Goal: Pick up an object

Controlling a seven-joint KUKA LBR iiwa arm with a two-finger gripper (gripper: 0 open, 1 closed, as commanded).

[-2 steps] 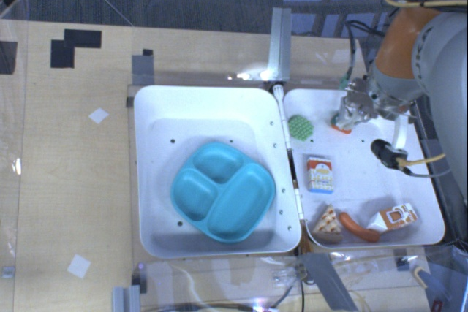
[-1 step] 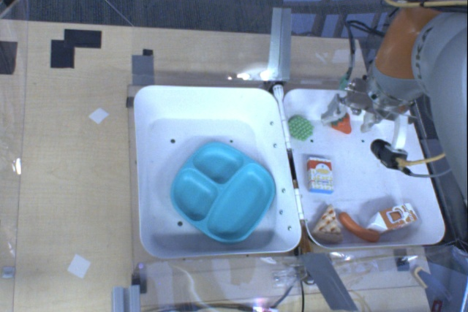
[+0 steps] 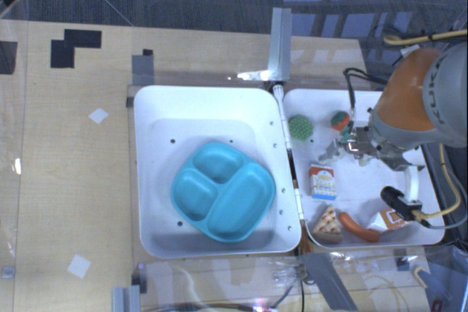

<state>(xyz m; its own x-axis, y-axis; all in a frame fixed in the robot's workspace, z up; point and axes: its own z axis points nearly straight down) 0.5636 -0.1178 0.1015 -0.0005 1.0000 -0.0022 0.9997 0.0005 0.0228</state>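
Gripper [image 3: 338, 150] over right bin [image 3: 365, 102].
Grip state cannot be told; small carton [image 3: 322, 181] lies just below the gripper.

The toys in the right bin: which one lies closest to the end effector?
The small orange-and-green toy at the bin's far side. It sits just beside the end effector, while the green ball, carton, pizza slice and sausage lie farther off.

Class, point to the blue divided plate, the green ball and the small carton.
blue divided plate [image 3: 223, 191], camera view, middle of the plate
green ball [image 3: 300, 127], camera view, its top
small carton [image 3: 322, 181], camera view, its front face
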